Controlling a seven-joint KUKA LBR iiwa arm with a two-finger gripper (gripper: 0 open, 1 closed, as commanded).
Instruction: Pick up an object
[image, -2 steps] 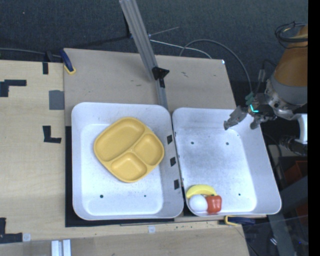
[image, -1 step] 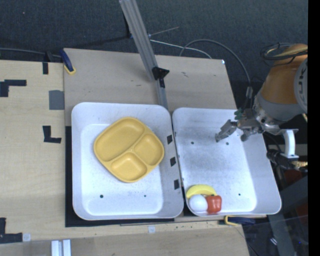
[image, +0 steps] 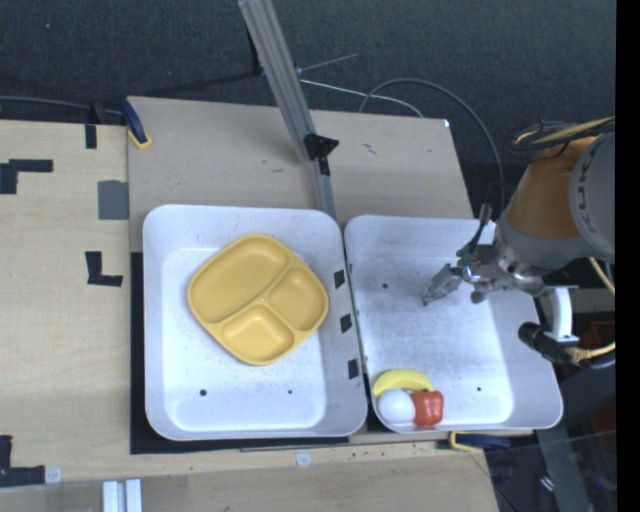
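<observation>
Crowding the right bin's (image: 520, 400) near-left corner: white ball (image: 396, 406), red piece (image: 428, 407), yellow piece (image: 401, 380); gripper (image: 440, 287) spread, holding nothing.

The counter (image: 200, 165) carried two shallow white bins side by side, the left bin (image: 165, 330) touching the right bin (image: 470, 345).
</observation>
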